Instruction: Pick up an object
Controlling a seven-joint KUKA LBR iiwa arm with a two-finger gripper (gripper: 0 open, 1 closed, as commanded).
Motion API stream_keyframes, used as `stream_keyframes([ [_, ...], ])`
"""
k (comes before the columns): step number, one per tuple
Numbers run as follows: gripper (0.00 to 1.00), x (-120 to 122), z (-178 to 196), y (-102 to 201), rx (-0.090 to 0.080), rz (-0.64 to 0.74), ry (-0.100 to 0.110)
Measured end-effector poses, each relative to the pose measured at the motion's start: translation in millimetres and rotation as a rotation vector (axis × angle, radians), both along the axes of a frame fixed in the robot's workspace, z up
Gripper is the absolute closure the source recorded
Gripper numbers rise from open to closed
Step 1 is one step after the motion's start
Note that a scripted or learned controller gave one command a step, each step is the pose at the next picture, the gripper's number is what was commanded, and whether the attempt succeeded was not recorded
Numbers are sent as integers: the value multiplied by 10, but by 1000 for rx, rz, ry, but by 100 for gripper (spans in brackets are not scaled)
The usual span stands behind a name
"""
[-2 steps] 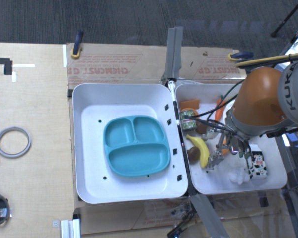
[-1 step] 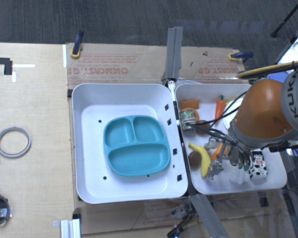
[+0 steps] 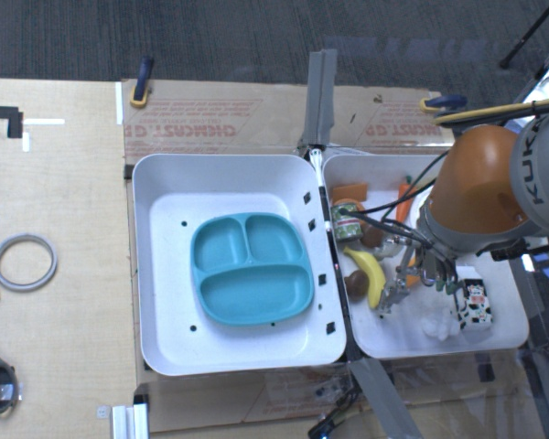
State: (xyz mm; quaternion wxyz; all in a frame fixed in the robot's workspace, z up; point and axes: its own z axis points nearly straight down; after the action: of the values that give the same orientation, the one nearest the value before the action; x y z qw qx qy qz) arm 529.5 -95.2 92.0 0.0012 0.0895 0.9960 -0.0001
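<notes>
In the right bin [image 3: 494, 337], a curved yellow banana [image 3: 370, 273] beside the claw [image 3: 391, 297], grip unclear.

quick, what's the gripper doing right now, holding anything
Gripper: low in the right white bin, beside the yellow banana; open or shut cannot be told, and nothing is visibly held.

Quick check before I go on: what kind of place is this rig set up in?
Most likely a robotics lab workbench, not a kitchen. Two white bins are clamped to a wooden bench, one holding a blue divided plate, the other toy-like items such as a banana. Tape roll lies nearby.
</notes>
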Motion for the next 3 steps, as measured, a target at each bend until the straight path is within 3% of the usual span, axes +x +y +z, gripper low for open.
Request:
stream_keyframes([
  [1, 0, -117, -3, 6, 0, 15, 2],
  [3, 0, -118, -4, 0, 1, -179, 2],
])
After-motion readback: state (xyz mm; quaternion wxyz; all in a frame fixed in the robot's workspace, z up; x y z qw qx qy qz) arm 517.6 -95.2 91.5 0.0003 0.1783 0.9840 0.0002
